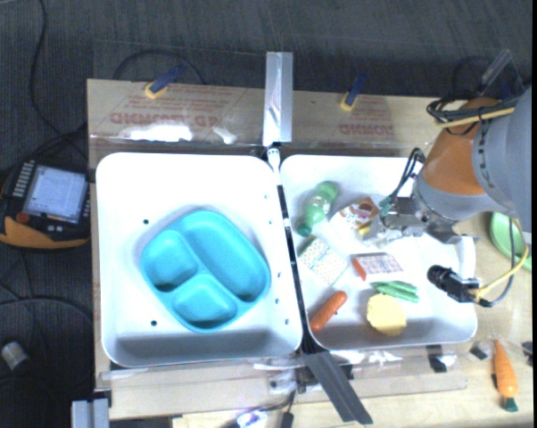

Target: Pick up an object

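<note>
**Arm low over the right bin, its gripper hard to read**

The gripper (pixel 395 219) sits low in the right bin (pixel 465 328), but the grey wrist and its cabling cover most of it from above, so whether it is wide, narrow or holding anything cannot be told. The arm (pixel 483 163) itself runs off the right edge of the view, its orange band showing just above the wrist.

Just left of the gripper, nearly touching it, lies a small packet with red and orange print (pixel 359 212); its details are too small to make out. Farther left, by the divider between the bins, is a green bottle (pixel 318 203) lying tilted. Nearer the front of the bin lie a white patterned packet (pixel 322 259), a white card with red print (pixel 376 264), a green pea pod (pixel 396 290), a yellow block (pixel 385 315) and an orange carrot (pixel 328 308), all apart from the gripper.

The left bin (pixel 117 239) holds a blue divided tray (pixel 204 267). Another carrot (pixel 505 377) lies on the bench outside the bins, at the near right.
</note>
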Controlling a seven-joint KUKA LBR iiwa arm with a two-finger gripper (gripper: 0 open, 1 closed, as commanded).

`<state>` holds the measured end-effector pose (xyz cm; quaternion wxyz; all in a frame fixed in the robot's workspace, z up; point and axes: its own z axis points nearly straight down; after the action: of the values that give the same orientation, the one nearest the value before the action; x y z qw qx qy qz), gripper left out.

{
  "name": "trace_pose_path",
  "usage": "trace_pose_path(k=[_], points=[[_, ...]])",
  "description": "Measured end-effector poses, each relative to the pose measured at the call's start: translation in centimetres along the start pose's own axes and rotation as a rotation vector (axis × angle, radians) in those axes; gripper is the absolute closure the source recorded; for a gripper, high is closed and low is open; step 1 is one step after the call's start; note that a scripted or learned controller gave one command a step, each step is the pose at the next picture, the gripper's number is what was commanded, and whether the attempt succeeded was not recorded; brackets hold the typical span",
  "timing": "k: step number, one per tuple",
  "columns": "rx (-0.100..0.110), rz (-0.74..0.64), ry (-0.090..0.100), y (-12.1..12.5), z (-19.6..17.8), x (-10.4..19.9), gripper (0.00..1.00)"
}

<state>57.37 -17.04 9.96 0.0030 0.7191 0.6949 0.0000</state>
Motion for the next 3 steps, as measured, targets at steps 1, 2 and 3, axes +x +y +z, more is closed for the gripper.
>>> trace_pose_path(k=[1, 2, 3], points=[[0.007, 0.085, 0.0, 3.1, -9.4, -3.1, 1.0], [0.005, -0.113, 0.0, 1.9, -21.4, -1.6, 1.0], [0.008, -0.025, 0.003, -4.5, -17.5, 1.8, 1.0]])
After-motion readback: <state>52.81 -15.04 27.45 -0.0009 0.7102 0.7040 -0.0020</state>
